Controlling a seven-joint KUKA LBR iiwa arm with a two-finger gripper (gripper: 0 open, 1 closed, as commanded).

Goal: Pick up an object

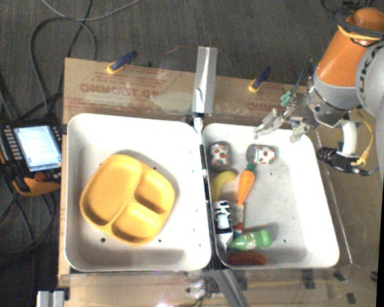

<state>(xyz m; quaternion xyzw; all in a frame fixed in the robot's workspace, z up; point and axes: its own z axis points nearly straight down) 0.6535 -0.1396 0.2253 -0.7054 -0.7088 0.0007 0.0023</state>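
At the far left edge a handheld pendant (32,146) with a lit screen lies on the floor. The left bin (74,240) holds a yellow divided tray (128,197), tilted, in its middle. Along the left wall of the right bin (318,217) sit a small patterned cup (219,153), a yellow lemon-like toy (223,182), and a black-and-white bottle (223,219). Just right of these lie a second patterned cup (263,154), a toy carrot (244,186) pointing downward, a green toy (251,240) and a dark red one (246,258) at the lower rim. The gripper (282,124) hangs over the right bin's upper edge, fingers spread apart, grasping nothing.
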